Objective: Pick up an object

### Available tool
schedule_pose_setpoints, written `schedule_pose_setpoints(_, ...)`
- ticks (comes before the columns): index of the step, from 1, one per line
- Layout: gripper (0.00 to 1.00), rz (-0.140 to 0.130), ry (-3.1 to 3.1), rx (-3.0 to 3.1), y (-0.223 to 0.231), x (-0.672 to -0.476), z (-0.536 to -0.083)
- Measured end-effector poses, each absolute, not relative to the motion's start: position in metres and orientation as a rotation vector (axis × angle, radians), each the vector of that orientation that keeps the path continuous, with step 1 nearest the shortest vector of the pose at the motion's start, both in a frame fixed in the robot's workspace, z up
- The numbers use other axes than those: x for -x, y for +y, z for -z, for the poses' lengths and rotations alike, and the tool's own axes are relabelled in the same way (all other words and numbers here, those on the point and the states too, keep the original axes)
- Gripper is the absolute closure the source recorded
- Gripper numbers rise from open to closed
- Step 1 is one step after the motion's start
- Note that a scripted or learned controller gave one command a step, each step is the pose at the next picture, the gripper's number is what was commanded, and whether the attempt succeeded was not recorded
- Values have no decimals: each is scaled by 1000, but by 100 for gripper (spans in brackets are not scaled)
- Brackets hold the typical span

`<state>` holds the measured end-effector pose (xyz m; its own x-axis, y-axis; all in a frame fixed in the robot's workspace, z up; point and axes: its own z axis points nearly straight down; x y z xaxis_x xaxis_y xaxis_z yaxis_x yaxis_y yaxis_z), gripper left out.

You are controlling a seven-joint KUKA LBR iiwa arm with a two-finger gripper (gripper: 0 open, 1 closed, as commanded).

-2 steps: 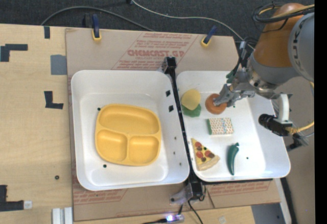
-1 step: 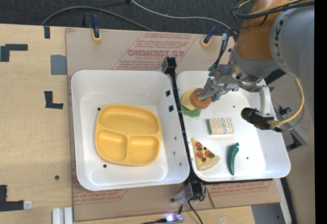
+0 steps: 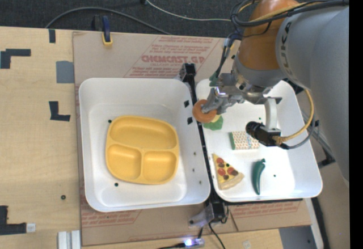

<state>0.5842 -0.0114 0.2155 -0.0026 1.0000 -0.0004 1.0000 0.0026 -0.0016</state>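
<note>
The tool [image 3: 214,103] hangs over the near-left corner of the right bin [image 3: 295,188], its fingers closed on an orange ring-shaped toy [image 3: 202,112] with a green piece [image 3: 214,123] just beneath. Within that bin, a patterned square block [image 3: 243,140] lies near the middle, a pizza slice toy [image 3: 226,172] and a green pepper toy [image 3: 258,174] toward the front edge. Left of that bin, the other bin [image 3: 91,100] holds a yellow divided plate [image 3: 142,148].

A wooden bench [image 3: 34,146] bears two white bins [image 3: 91,146] on cardboard [image 3: 164,55].
</note>
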Motion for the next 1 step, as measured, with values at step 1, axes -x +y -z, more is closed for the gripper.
schedule_pose_setpoints(1, 100, 2, -2229, 2211, 50, -593, -225)
